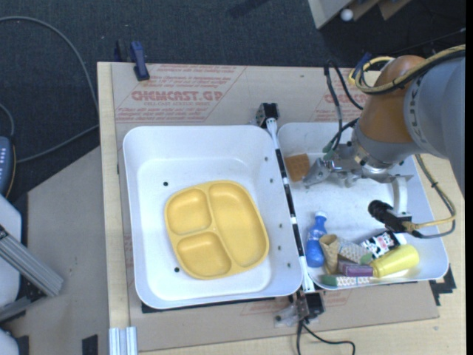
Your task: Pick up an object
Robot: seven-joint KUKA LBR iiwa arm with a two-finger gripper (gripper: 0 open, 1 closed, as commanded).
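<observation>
Brown and flat, the block (297, 166) lay in the right bin (436, 261), near its far left corner and just beside my gripper (316, 176). It looked like a small square slab, matte, with nothing to hook onto. Whether my gripper was clenched or released I could not tell from above. To pick well, I judged I should centre over the block, come straight down clear of the bin's left wall, and close across its narrow sides. The blue bottle (316, 241) and yellow cup (397, 262) crowded the near edge, well apart from it.
</observation>
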